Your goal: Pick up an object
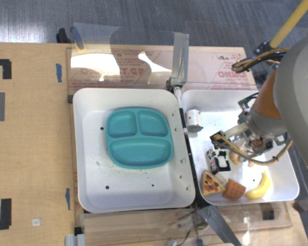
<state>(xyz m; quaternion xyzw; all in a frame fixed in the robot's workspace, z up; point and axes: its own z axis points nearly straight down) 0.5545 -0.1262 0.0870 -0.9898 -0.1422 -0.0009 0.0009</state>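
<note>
My gripper [242, 148] hangs low over the middle of the right bin [277, 188], under the grey arm with its orange band. A small black-and-white object [218, 161] lies just to its left. A toy pizza slice [211, 183], a brown waffle-like piece [234, 189] and a yellow banana [261, 185] lie along the bin's near side. A small white cup with a red mark [193, 118] rests at the bin's far left. Something small and tan [236, 158] sits right under the gripper.
The left bin [87, 137] holds a teal divided plate [139, 137] in its middle. A clear plastic panel and a metal post [179, 60] stand behind the bins. A cardboard sheet [25, 137] covers the bench to the left.
</note>
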